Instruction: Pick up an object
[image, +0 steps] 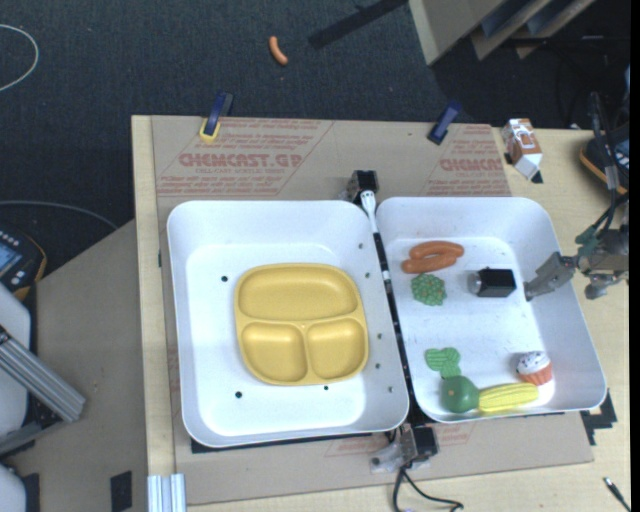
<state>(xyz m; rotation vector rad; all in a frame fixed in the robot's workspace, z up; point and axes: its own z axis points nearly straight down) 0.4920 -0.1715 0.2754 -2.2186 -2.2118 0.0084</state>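
So far nothing is picked up, judging by the camera view. The pincer (556, 274) sits at the right edge of the frame, over the right bin's (572, 330) rim, near the small black block (494, 282); whether it is spread or pressed together I cannot tell, and nothing shows in it. Every candidate lies loose in that bin: orange sausage (432, 256) and green knobbly ball (429, 290) toward the upper part, corn cob (508, 398), green vegetable (452, 378) and cupcake (534, 368) at lower right. The yellow divided plate (300, 322) rests in the left bin (200, 300). Reaching, closing and lifting all remain.
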